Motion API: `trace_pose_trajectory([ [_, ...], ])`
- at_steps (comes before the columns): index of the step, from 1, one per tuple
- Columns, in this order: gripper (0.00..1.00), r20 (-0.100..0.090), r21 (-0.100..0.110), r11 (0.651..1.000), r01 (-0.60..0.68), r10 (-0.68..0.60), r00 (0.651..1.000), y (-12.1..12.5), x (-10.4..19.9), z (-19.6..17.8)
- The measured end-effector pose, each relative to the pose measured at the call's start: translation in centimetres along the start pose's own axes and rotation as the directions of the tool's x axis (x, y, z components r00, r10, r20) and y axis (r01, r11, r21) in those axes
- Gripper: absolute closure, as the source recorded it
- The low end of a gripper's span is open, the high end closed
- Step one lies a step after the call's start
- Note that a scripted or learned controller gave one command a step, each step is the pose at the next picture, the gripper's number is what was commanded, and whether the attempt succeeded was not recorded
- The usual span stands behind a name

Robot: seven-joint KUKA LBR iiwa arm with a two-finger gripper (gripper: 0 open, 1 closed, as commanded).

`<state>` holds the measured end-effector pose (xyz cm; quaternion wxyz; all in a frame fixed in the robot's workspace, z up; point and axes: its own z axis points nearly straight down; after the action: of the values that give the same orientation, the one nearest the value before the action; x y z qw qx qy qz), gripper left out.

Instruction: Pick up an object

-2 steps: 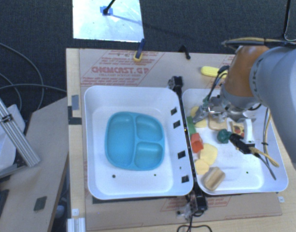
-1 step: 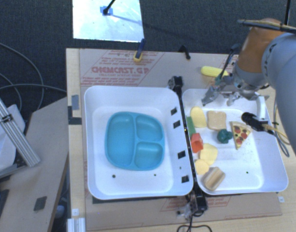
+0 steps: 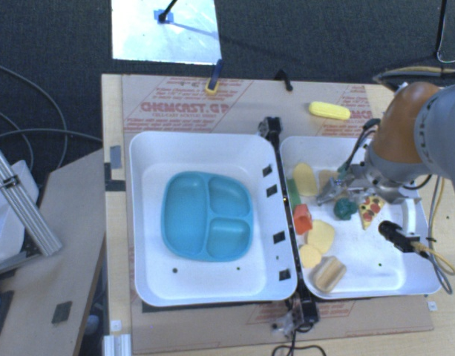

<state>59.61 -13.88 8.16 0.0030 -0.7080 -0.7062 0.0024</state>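
Nearest the camera, a tan block (image 3: pixel 329 274) is lying at the front edge of the right bin (image 3: pixel 416 282), and we are taking it as one of several loose pieces to choose from. We are judging the teal piece (image 3: pixel 344 209) as the likeliest target: it is sitting near the middle of that bin, just below the gripper (image 3: pixel 337 190). Beside it, a pizza slice (image 3: pixel 370 210) is resting toward the right wall; a red block (image 3: pixel 301 219) and pale yellow pieces (image 3: pixel 320 237) are lying along the left wall. A yellow banana (image 3: pixel 329 110) is lying on the bench behind the bin. In the left bin (image 3: pixel 149 221) a blue tray (image 3: pixel 207 216) is sitting alone.

We are seeing a crowding risk: the pieces are lying close together, so a descent slightly off could nudge the teal piece sideways or catch the pizza slice instead. We cannot tell how the gripper is set, nor whether it is touching anything.
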Motion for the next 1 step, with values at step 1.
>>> trace_pose_trajectory([
  [1, 0.0, 0.006, -0.018, 1.0, 0.002, -0.002, 1.0, 6.04, -7.17, -0.55],
])
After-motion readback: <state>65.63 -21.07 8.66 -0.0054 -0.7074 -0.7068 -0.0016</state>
